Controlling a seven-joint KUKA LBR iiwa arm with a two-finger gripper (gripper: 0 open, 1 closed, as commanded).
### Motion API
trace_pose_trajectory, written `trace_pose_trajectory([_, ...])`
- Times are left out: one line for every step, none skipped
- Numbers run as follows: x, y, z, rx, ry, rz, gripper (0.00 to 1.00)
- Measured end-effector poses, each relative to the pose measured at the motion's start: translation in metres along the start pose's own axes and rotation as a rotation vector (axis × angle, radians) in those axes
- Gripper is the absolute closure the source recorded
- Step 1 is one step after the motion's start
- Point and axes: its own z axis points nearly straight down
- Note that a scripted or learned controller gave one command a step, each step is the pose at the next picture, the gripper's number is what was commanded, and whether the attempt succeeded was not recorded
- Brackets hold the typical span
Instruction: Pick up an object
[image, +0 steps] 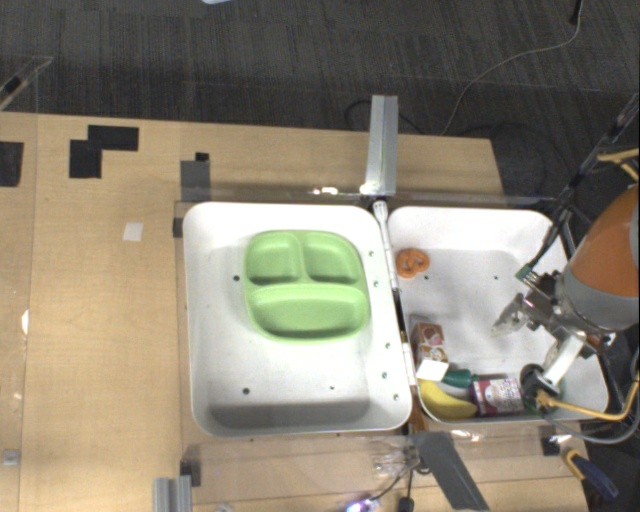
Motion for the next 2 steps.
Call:
trace_pose_trajectory([0.0,0.0,0.0,0.0,0.0,0.0,0.0])
trace_pose_trajectory([-0.016,0.014,0.042,0.0,0.0,-0.258,0.0])
